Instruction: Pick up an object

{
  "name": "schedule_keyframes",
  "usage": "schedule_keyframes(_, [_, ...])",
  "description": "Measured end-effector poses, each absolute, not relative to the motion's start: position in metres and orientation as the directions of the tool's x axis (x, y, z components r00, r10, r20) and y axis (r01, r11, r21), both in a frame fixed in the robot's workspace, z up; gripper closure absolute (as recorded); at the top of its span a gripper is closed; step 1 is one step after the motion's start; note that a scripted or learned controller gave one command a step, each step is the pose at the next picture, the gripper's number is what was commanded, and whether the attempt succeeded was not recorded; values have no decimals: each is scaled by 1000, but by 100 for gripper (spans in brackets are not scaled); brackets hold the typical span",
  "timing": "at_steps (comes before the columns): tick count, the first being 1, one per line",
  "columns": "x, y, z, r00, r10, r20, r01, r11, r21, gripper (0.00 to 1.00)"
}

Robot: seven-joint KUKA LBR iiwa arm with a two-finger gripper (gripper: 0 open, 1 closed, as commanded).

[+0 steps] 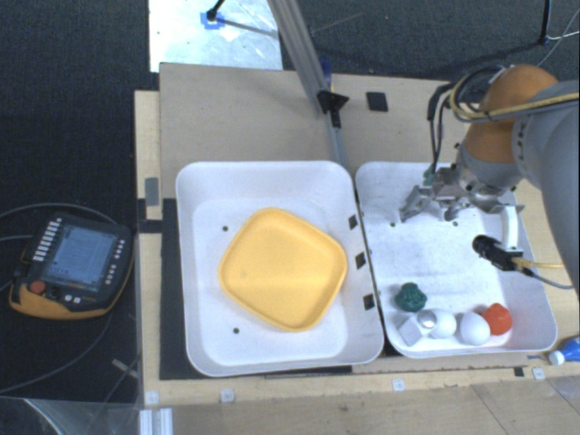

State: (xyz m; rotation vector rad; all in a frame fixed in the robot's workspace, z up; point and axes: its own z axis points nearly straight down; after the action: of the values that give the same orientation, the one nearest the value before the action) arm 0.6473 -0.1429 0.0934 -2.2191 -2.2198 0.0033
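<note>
My gripper (428,212) hovers over the upper part of the right bin (453,252), its fingers spread apart with only bare bin floor between them. Along that bin's near edge lie a dark green lumpy object (410,296), a small grey block (410,331), a small white-and-silver piece (439,323), a white ball (473,328) and a red-orange object (497,317). All of them sit well below the gripper in the view, apart from it. A yellow square plate (283,267) lies flat in the left bin (204,198).
The grey arm with its orange band (507,107) reaches in from the upper right, with cables looping around it. A black cylinder (489,250) sticks out near the right bin's right wall. A metal pole (304,43) slants over the bench behind the bins. A teach pendant (72,261) lies on the floor at left.
</note>
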Motion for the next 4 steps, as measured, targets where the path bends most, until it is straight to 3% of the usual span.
schedule_keyframes(1, [649,-143,107,0,1000,-1,1000,0,3,100])
schedule_keyframes(4, [644,-148,245,0,1000,-1,1000,0,4,100])
